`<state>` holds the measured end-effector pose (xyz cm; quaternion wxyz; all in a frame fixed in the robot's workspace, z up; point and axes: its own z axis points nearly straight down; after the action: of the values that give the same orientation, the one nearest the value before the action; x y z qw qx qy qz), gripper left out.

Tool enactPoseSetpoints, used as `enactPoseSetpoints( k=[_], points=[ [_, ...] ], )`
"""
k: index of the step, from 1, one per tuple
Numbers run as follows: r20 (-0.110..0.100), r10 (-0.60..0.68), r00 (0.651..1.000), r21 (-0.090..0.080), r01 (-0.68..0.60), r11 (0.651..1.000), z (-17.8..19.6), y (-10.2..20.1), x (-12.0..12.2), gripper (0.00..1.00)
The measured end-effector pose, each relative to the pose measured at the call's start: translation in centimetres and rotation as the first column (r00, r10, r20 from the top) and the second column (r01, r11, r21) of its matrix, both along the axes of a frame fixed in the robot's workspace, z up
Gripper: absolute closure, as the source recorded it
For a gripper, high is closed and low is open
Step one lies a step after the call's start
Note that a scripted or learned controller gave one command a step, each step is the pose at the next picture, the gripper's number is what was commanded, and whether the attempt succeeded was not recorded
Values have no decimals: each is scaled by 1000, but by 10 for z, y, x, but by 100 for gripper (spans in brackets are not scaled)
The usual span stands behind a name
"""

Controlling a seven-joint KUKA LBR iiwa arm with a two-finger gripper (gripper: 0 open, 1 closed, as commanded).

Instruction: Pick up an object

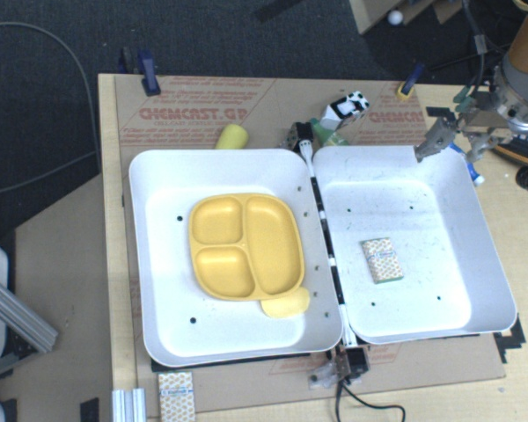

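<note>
A yellow divided plate [246, 246] fills the middle of the left bin [150, 236] with a small yellow piece [286, 303] tucked against its edge at about 5 o'clock, while a yellow cylinder [231, 136] and a black-and-white toy [348, 107] lie on the bench [194, 104] beyond the bins. The small patterned block [382, 259] lies alone near the middle of the right bin [475, 271], nothing crowding it, its long axis running roughly 11 to 5 o'clock. The end effector [442, 139] hangs over that bin's 1 o'clock corner, well apart from the block, with nothing in it; how wide it stands I cannot tell.
</note>
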<state>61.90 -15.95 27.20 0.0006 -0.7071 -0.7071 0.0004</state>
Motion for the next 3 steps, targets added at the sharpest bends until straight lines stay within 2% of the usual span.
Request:
enactPoseSetpoints(
  k=[1, 2, 3],
  points=[
    [-1, 0, 1000, 0, 0, 1000, -88, 26, -57, 0],
    [0, -1, 1000, 1, 1, 1000, -162, 33, -81, 0],
    [-1, -1, 1000, 1, 1, 1000, -188, 55, -103, 0]
  ],
)
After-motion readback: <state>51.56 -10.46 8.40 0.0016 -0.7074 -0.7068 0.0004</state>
